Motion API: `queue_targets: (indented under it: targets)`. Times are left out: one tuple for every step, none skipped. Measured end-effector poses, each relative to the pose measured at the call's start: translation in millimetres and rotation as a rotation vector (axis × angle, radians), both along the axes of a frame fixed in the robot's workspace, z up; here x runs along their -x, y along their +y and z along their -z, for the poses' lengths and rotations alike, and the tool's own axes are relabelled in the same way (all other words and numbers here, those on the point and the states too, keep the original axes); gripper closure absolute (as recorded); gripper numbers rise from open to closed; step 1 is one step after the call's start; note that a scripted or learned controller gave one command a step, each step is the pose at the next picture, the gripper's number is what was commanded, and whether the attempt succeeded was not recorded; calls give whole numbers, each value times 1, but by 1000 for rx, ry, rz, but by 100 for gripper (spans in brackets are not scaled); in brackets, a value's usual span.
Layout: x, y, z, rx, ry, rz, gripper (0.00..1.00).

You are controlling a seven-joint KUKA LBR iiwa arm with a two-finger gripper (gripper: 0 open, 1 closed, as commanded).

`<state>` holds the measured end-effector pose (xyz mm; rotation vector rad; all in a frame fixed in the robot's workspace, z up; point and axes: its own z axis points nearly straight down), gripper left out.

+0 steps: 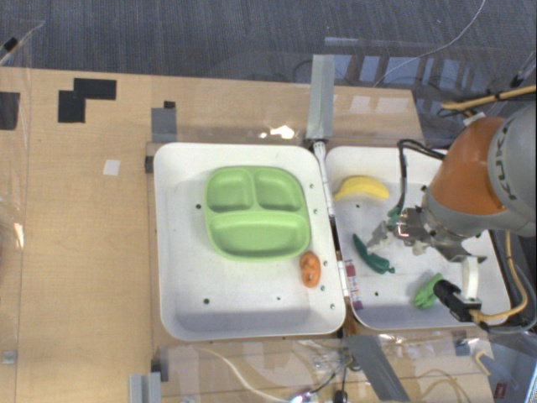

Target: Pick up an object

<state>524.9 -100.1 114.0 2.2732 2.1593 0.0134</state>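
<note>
In the right bin (pixel 369 309) a yellow banana (pixel 362 189) lies near the back left corner. A dark green, elongated thing (pixel 372 256) lies at the middle left, just below and left of my gripper (pixel 393 227). The gripper hangs low over the bin's middle, under the grey and orange arm. A bright green thing (pixel 426 292) rests toward the front right, partly covered by the wrist hardware. In the left bin (pixel 180 300) a small orange thing (pixel 310 269) sits by the right wall.
A light green divided plate (pixel 254 211) takes up the middle of the left bin. The divider wall (pixel 333 225) between the bins runs close to the dark green thing. The arm covers the right bin's right side.
</note>
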Motion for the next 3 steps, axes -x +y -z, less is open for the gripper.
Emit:
queue_targets:
  targets:
    - [0,0,0,0,0,0,0]
    - [2,7,22,4,-5,-138,0]
    - [-2,10,10,-1,-12,-140,100]
